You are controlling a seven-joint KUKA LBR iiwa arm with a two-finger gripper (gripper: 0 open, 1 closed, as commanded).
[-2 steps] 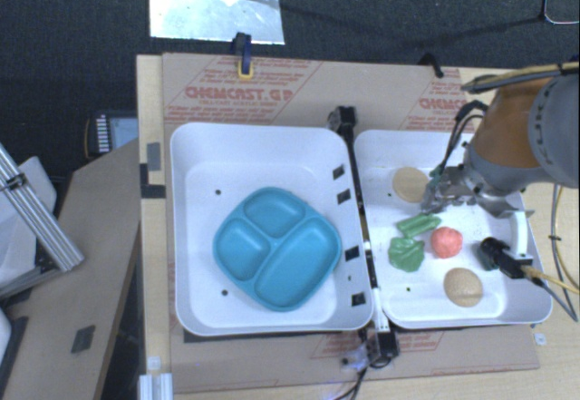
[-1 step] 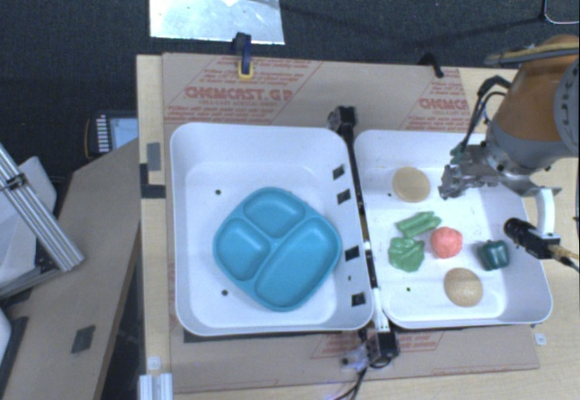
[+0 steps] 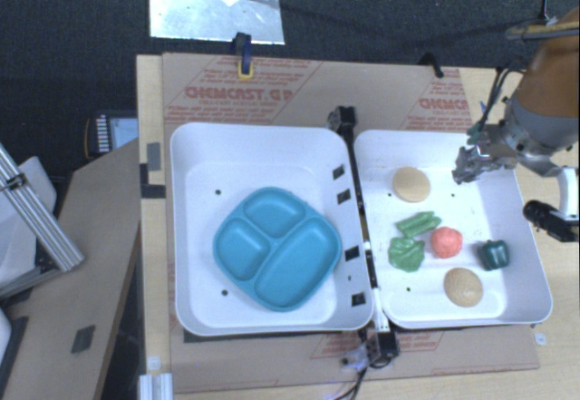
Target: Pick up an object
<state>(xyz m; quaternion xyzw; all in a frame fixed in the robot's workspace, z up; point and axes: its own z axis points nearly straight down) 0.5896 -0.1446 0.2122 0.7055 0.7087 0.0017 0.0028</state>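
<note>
Sitting on dark carpet: cardboard-topped bench (image 3: 272,81) bearing two white bins. Lying in left bin (image 3: 195,208): blue divided plate (image 3: 276,248). Resting in right bin (image 3: 521,285): toy foods, red tomato (image 3: 446,242) central. Hovering over far corner: gripper (image 3: 467,170), fingers' gap untellable.

Arm (image 3: 548,90) cut off by right edge. Fingers of hand (image 3: 467,167) too small and dark to resolve; opening indeterminate. Lettering on cardboard (image 3: 237,92) partly covered by bins. Grey rail (image 3: 32,208) cropped at left edge.
</note>
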